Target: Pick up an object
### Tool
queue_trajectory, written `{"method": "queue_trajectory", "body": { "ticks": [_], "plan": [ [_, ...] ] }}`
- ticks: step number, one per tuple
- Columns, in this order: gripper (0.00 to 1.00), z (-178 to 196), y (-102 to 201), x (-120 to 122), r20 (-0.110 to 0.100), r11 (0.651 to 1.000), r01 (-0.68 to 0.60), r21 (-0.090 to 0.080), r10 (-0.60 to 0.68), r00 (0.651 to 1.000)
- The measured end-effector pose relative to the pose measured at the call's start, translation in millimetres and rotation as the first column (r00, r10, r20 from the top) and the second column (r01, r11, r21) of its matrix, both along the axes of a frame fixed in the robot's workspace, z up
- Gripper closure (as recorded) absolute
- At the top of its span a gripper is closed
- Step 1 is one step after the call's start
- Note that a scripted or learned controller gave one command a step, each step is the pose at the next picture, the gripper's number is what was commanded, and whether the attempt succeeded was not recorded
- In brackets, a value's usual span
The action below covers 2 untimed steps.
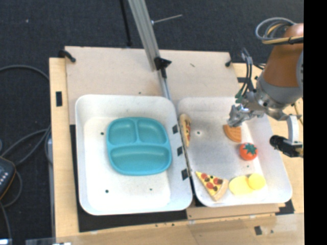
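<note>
Five toy foods [248, 151], one tray [138, 146]

No writing, label, brand or number can be read on anything here; everything shows plain surfaces only.

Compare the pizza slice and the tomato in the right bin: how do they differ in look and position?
The pizza slice is a flat yellow wedge with dark toppings; the tomato is round, red and green-topped. The pizza slice lies near the bin's front edge; the tomato sits farther back, toward the right wall. Both are toy foods in the right bin.
</note>
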<state>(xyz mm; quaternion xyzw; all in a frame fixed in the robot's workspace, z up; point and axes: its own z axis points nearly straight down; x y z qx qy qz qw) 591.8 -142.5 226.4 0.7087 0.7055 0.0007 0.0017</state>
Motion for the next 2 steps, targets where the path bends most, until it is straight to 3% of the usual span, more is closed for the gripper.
{"method": "queue_trajectory", "body": {
  "ticks": [2],
  "plan": [
    [1.0,-1.2,102.8,9.3,-0.002,1.0,-0.012,0.002,0.012,1.0]
  ]
}}
